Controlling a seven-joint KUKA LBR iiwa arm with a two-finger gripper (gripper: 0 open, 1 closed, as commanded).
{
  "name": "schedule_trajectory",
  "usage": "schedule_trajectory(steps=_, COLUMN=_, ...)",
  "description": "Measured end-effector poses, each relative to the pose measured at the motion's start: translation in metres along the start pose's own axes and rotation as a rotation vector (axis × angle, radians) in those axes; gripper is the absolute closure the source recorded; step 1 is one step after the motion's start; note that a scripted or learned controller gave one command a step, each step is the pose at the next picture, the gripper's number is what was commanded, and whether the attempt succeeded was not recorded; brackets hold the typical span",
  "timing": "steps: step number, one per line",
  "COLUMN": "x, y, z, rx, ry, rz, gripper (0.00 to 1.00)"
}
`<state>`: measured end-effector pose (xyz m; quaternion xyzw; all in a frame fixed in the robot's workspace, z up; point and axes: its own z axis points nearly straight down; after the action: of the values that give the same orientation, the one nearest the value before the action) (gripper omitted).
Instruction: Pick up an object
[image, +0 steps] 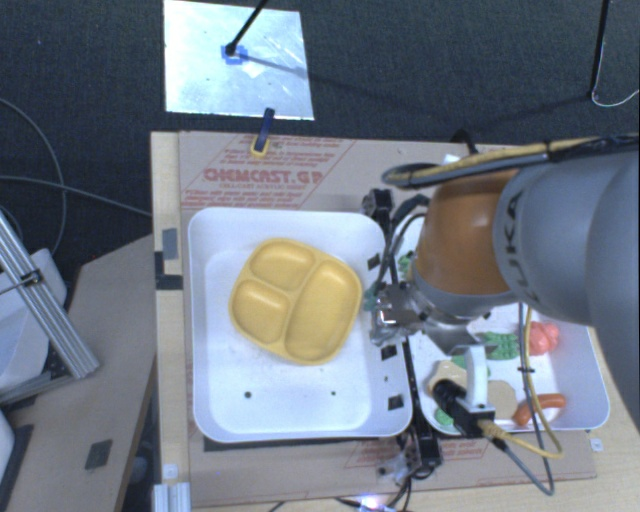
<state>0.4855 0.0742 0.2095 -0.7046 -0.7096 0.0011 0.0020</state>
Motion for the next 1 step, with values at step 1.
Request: schedule_trajectory(steps=1, x=0.0482, y=0.0208, z=0.0313, rx=-0.004, ry=0.000, rz=-0.001, gripper=1.00)
